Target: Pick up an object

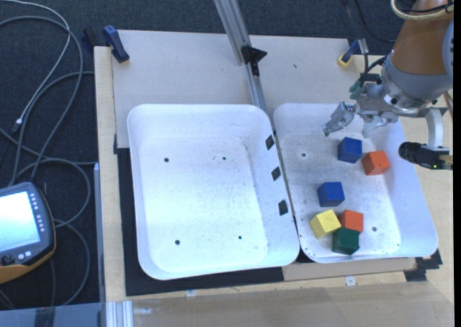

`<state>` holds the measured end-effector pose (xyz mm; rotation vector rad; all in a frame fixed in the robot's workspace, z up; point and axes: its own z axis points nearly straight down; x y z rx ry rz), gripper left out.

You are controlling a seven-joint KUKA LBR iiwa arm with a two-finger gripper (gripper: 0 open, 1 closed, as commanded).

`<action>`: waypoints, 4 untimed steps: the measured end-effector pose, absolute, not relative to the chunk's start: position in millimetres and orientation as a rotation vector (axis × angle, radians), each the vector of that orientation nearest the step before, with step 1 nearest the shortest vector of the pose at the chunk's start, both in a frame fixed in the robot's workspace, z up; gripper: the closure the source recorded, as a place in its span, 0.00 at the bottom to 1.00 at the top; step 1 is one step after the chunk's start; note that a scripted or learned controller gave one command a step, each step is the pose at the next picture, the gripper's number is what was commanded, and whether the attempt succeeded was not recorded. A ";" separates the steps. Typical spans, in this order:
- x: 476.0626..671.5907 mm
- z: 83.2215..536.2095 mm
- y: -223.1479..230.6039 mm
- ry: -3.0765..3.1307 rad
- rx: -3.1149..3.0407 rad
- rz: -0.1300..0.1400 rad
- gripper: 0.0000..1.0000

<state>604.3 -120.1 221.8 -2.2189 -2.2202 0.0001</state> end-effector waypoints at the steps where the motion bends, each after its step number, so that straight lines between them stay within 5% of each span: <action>1: 605.3 233.2 -119.5 -2.223 -2.218 -0.004 1.00; 2: 605.0 232.5 -119.5 -2.222 -2.218 -0.002 0.00; 3: 500.4 95.1 -101.4 -2.212 -2.214 0.010 0.00; 4: 483.2 101.2 -80.7 -2.230 -2.223 -0.010 0.00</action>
